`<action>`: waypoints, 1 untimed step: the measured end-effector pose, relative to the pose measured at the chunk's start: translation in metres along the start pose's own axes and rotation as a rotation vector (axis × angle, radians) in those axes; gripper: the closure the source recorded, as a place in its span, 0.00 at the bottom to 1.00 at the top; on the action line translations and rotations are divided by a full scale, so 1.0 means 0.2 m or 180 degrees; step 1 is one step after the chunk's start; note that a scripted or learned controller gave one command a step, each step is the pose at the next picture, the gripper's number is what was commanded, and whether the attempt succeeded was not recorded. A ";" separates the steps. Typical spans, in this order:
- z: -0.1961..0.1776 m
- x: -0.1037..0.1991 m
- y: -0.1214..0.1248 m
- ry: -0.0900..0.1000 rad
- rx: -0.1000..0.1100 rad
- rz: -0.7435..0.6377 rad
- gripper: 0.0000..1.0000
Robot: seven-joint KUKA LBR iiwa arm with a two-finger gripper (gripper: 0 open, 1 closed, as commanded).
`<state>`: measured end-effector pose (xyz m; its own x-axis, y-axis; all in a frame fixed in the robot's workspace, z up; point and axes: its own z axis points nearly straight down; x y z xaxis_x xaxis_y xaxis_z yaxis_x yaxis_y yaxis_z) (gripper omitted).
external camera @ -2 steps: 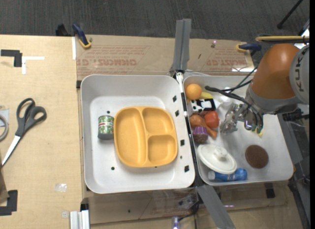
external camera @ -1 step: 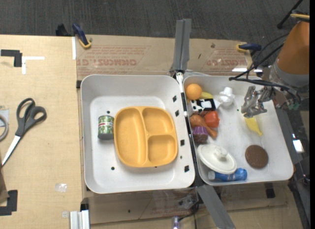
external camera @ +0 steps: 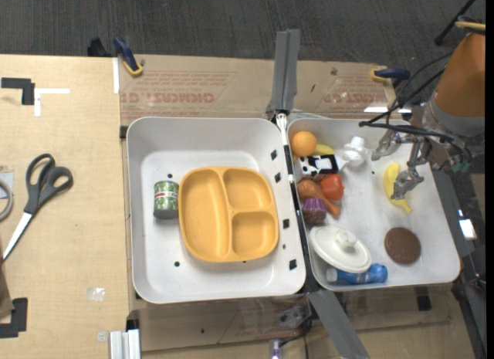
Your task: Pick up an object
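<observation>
Right bin (external camera: pixel 432 272), near edge: blue bottle (external camera: pixel 359 276), white lid (external camera: pixel 341 248), brown disc (external camera: pixel 402 245). Further back: banana (external camera: pixel 394 186), red tomato (external camera: pixel 332 187), orange ball (external camera: pixel 303 143). Jaws (external camera: pixel 406 182) over banana, nothing visibly gripped; spread impossible to tell. Left bin (external camera: pixel 147 272): yellow divided plate (external camera: pixel 228 214), small can (external camera: pixel 165 198) just beside it. Scissors (external camera: pixel 35 191) on worktop (external camera: pixel 62 272), far left.

Lighting: bright, even, overhead. Shadows: soft and short, under the tray (external camera: pixel 228 215) and the scissors (external camera: pixel 38 189). Glare: mild sheen on the white bin walls (external camera: pixel 139 195). Focus: fair throughout, slightly soft; fine print on the cardboard (external camera: pixel 193 91) is hard to read. Dark floor (external camera: pixel 231 2) lacks detail.
</observation>
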<state>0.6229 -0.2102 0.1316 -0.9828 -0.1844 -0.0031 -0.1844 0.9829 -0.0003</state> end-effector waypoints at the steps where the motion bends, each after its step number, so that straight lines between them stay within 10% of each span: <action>1: 0.21 -0.01 -0.05 0.0004 -0.0005 0.0120 0.00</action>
<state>0.6279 -0.2201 0.0903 -0.9891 -0.1473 -0.0019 -0.1473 0.9891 0.0013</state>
